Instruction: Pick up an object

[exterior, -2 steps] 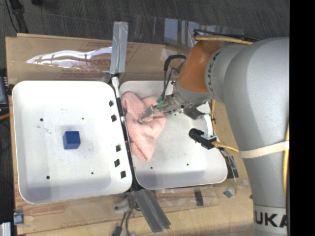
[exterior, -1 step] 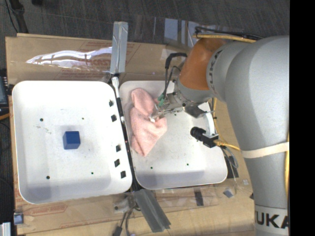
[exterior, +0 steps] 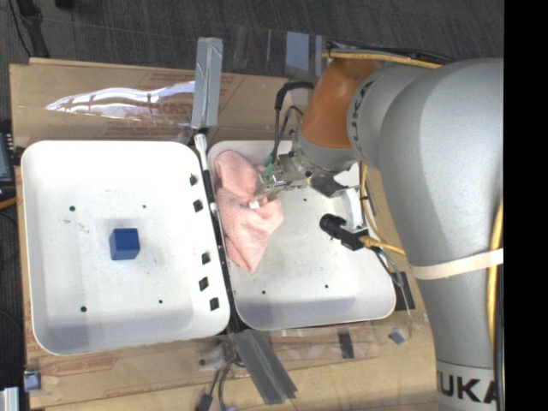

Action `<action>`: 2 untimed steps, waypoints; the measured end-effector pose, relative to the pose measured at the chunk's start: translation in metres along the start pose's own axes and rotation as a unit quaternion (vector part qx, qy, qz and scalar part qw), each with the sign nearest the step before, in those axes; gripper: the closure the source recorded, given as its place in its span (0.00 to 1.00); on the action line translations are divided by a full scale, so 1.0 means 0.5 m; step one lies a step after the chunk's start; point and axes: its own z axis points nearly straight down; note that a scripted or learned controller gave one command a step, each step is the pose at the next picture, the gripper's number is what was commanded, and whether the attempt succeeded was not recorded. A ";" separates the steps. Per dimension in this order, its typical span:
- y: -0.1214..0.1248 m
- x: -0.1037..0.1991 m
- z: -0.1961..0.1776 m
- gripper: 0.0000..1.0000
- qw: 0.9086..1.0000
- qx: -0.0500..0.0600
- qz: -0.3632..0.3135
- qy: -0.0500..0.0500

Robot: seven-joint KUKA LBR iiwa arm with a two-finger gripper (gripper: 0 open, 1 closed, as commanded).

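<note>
The gripper (exterior: 267,181) hangs low over the far left part of the right bin (exterior: 342,302), touching the crumpled pink cloth (exterior: 244,212) as if to grasp it, though whether it actually holds the fabric cannot be told.

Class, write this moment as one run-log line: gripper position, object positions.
gripper: at pink cloth's upper edge, right bin | pink cloth: crumpled, left side of right bin | blue cube: left bin, untouched

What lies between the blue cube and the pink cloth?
In the camera view, bare white floor of the left bin beside the blue cube, then the two bins' adjoining rims with black clips, then the pink cloth.
</note>
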 end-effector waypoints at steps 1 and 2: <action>0.000 0.000 0.000 0.00 1.000 0.000 0.000 0.000; -0.020 -0.099 -0.028 0.00 0.999 -0.001 -0.047 0.000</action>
